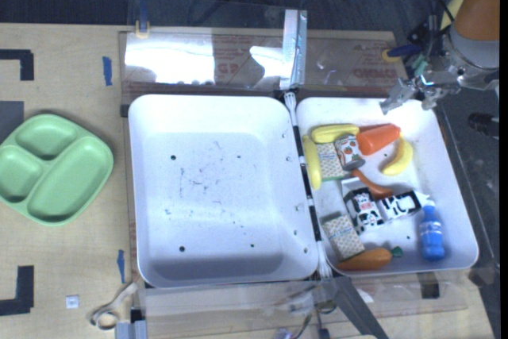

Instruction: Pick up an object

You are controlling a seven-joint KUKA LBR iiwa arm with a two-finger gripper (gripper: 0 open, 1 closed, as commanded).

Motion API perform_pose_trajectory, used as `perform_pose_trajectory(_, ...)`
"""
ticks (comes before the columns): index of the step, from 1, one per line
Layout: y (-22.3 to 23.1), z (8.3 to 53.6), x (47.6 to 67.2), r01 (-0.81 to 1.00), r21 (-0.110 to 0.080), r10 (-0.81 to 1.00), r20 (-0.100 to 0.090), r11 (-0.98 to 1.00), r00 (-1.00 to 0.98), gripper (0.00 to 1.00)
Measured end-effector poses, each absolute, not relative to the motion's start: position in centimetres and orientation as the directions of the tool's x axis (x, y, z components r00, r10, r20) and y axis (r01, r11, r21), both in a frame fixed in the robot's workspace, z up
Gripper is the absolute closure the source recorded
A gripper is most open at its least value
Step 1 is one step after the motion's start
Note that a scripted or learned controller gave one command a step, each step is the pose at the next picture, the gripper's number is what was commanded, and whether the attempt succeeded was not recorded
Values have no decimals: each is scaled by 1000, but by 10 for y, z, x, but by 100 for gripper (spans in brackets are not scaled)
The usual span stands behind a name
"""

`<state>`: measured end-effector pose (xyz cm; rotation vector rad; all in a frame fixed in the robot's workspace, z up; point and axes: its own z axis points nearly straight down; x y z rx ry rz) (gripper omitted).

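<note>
Our end effector (413,95) hovers over the right bin's (464,238) far corner; we cannot tell its state. Nothing is picked yet. Candidates lie inside: yellow banana (398,159), blue bottle (431,231), orange carrot (367,258).

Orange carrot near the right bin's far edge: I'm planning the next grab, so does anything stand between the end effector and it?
Nothing visible. The end effector hovers over the right bin's far corner, and the orange carrot lies uncovered on top.
</note>
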<state>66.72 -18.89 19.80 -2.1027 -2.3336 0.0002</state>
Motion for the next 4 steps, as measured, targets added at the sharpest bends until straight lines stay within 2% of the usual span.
perform_pose_trajectory(1,-215,117,659,993,26,993,-3,118,-118,0)
perform_pose_trajectory(2,-218,110,629,976,48,977,-14,211,-211,0)
perform_pose_trajectory(3,-220,110,621,954,46,956,-22,295,-294,0)
perform_pose_trajectory(4,-183,216,557,979,3,979,-1,203,-203,0)
